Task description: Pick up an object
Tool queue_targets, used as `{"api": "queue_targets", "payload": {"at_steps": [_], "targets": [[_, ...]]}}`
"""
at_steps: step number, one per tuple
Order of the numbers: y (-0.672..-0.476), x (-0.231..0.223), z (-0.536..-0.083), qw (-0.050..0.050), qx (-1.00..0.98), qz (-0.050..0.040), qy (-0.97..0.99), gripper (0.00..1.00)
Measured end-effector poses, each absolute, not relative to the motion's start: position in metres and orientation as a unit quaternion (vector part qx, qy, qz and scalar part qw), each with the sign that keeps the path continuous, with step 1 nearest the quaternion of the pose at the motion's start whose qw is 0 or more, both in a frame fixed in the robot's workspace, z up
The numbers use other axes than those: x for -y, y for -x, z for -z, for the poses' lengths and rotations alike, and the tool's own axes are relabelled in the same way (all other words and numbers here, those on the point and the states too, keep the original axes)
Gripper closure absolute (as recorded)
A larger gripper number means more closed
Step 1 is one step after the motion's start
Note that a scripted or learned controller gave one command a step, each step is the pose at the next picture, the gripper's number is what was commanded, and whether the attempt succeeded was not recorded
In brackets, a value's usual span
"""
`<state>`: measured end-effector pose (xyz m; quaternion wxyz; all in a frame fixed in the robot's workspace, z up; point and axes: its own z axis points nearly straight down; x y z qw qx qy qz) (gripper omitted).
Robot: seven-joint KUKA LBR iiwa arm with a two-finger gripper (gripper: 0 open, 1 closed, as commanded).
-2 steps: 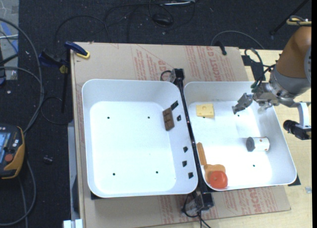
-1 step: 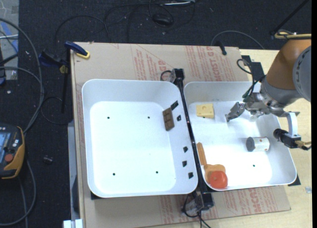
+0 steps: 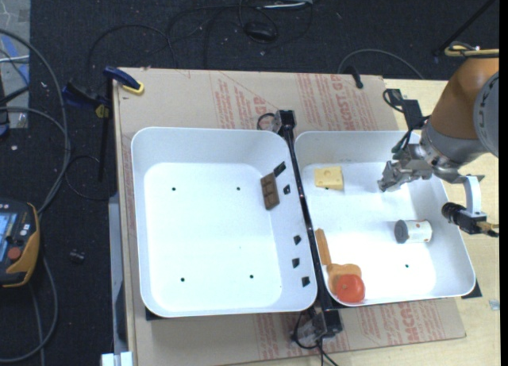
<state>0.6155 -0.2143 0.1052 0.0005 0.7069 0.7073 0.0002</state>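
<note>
Two white bins [image 3: 159, 150] side by side on tabletop [image 3: 206, 86]: brown bar [image 3: 270, 191] in left; in right, cheese wedge [image 3: 329, 179], small cylinder [image 3: 413, 232], wooden spoon with red ball [image 3: 348, 285], end effector [image 3: 390, 182] low over bin floor right of cheese, gripping nothing, finger state unclear.

The cardboard sheet [image 3: 214, 94] under the two bins carries red printed lettering, repeated along its far edge and again near its front edge. The letters lie mirrored or upside down from this camera and are too small and faint to make out as words.
</note>
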Motion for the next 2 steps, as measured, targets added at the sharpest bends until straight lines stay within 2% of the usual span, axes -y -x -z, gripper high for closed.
{"api": "queue_targets", "payload": {"at_steps": [2], "targets": [[-0.619, 0.21, -0.22, 0.002, -0.707, -0.0013, -0.707, 1.0]]}}
